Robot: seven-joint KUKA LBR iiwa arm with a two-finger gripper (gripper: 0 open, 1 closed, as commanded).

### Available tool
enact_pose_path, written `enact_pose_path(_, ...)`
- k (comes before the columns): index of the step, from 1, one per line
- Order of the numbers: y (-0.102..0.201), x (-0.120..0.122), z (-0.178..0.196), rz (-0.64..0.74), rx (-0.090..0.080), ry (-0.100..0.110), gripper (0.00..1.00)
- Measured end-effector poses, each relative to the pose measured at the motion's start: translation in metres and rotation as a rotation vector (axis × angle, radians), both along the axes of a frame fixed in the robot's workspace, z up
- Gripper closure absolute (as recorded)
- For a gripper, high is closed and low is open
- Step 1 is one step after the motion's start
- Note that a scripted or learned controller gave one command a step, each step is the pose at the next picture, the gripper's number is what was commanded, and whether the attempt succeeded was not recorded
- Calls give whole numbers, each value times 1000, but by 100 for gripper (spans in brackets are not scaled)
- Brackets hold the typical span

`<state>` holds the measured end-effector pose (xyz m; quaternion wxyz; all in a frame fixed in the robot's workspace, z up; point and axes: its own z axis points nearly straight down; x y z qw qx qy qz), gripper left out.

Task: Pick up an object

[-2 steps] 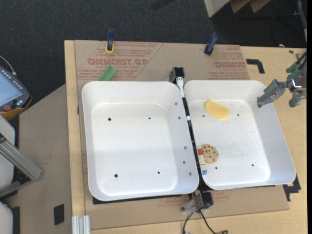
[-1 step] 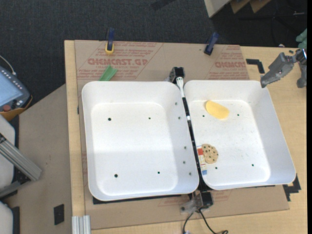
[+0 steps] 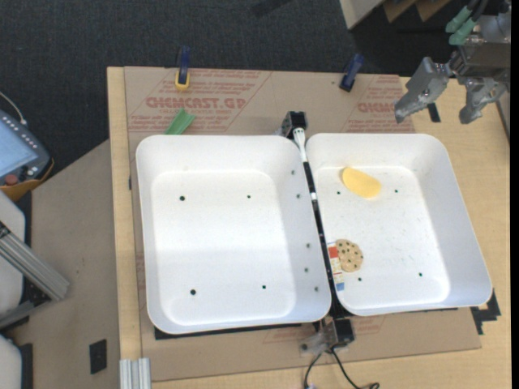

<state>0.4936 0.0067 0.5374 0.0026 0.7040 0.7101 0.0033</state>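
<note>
- My tool (image 3: 444, 104) hangs open with nothing in it, past the far right corner of the right bin (image 3: 454, 177).
- The yellow thing (image 3: 361, 181) lies in that bin, well apart from my tool.
- The cookie (image 3: 349, 255) lies nearer the front.

At the upper right of the frame, the pincer (image 3: 444, 102) hangs open above the counter (image 3: 243, 96). The right bin (image 3: 462, 217) holds a yellow object (image 3: 361, 182) and a cookie (image 3: 349, 255).

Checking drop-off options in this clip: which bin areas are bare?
The left bin floor is bare wall to wall. In the right bin, the near-right floor is free; the yellow piece and cookie crowd its divider side.
</note>
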Motion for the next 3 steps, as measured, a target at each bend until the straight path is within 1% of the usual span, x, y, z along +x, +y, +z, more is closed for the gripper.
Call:
enact_pose_path(1,86,33,-3,1,1,5,0)
enact_pose_path(2,145,81,-3,-3,0,4,0)
enact_pose_path(3,142,80,9,-7,0,0,100)
